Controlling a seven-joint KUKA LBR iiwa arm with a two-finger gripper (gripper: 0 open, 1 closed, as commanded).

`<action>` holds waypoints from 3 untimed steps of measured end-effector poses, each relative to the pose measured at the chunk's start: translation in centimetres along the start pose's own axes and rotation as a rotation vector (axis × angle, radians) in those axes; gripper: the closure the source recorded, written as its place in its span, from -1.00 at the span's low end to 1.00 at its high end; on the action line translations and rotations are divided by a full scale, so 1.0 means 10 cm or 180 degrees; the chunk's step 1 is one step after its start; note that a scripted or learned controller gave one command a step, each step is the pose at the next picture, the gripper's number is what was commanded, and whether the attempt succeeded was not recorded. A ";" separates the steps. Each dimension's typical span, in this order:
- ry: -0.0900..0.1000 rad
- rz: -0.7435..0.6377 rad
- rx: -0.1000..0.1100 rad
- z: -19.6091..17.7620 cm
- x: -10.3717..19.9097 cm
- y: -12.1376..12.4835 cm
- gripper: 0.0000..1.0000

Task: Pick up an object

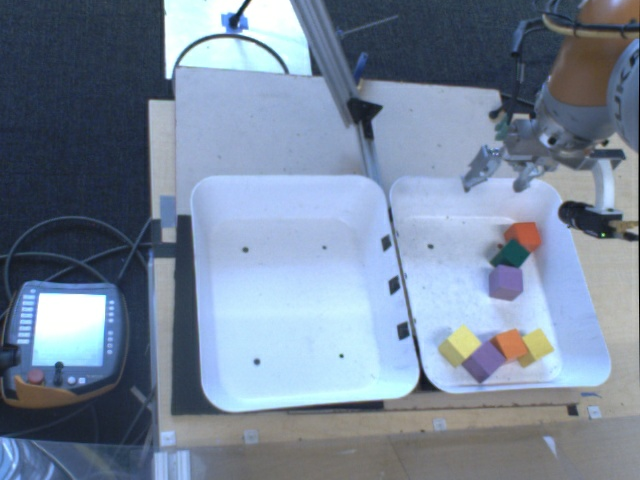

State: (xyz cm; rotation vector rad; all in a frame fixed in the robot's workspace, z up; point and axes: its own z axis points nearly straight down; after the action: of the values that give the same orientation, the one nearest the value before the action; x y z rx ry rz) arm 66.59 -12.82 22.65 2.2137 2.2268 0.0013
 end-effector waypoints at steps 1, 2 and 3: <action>-0.0002 0.0001 0.0001 0.00 0.00 0.00 -1.00; 0.0000 0.0010 0.0014 0.62 -0.02 -0.02 -1.00; 0.0001 0.0003 0.0012 1.21 -0.02 0.04 -1.00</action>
State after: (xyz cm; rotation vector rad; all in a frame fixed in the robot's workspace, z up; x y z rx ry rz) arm 67.06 -13.00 10.55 2.2167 2.2279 -0.0027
